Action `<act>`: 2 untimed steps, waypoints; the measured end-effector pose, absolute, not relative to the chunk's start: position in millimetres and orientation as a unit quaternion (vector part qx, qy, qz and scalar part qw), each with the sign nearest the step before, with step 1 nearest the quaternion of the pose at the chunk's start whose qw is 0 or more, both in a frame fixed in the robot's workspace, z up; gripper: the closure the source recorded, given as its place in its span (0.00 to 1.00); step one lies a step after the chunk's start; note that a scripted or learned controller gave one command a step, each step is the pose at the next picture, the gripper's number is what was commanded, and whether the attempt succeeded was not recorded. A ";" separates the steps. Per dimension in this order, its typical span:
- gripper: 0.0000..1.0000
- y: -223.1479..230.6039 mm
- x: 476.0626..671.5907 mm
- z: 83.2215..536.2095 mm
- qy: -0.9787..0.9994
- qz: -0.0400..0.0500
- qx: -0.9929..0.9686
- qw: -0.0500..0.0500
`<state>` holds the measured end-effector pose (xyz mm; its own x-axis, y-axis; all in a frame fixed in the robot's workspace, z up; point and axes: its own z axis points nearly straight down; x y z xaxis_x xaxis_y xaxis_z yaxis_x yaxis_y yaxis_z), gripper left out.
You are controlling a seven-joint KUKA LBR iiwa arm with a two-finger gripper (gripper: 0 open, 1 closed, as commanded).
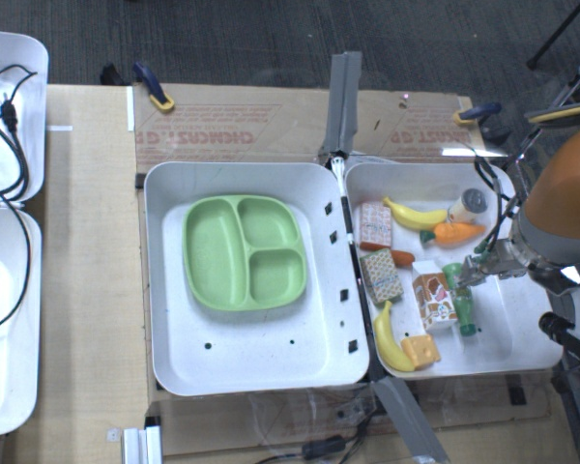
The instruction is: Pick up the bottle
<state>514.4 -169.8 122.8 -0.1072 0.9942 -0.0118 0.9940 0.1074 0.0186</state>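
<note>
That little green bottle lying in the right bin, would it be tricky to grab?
Probably somewhat. The green bottle lies on its side and looks round, so it may roll if nudged. It looks small and likely light. It lies close beside the carton, leaving little room on that side.

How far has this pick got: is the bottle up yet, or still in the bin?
Done: the gripper has reached the right bin and sits at the top end of the green bottle. In hand: closing in on it; a grasp isn't visible. Left: the bottle still lies on the bin floor beside the small carton, so gripping and lifting remain.
</note>
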 end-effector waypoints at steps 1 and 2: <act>1.00 -170.2 515.0 131.7 0.744 0.003 0.669 0.011; 0.00 -170.1 515.0 131.7 0.744 0.003 0.668 0.011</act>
